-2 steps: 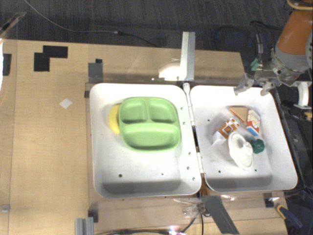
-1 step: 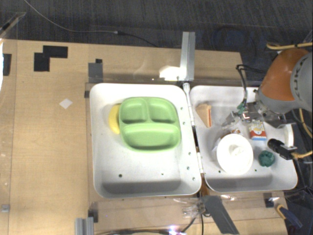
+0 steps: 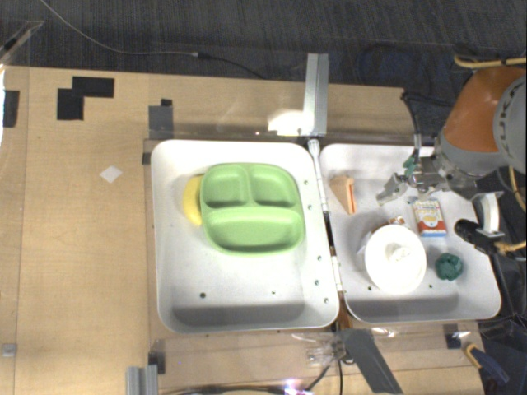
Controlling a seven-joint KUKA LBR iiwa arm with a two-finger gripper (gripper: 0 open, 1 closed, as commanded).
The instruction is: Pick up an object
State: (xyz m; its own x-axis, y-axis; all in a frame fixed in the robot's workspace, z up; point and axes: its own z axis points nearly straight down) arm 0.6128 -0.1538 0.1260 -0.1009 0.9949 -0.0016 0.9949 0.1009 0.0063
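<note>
While the arm reaches over the right bin point(image 3: 473, 303), your pincer point(image 3: 413, 179) hangs above that bin's far end, fingers spread apart with nothing between them. Taking the white round lid point(image 3: 396, 257) as landmark: a small printed carton point(image 3: 428, 217) lies just beyond it, nearest the pincer; a dark green lump point(image 3: 449, 266) sits just beside it toward the arm; an orange-edged card point(image 3: 342, 194) rests beyond it toward the left bin point(image 3: 247, 303). In that left bin, well apart from the lid, a green divided tray point(image 3: 250, 206) covers most of a yellow item point(image 3: 192, 201).

Judgement: the carton is your likeliest target. To do the step well, centre the fingers across the carton's narrow sides, descend straight, and keep clear of the lid's rim. The flat carton may slip; close low, near the bin floor.
</note>
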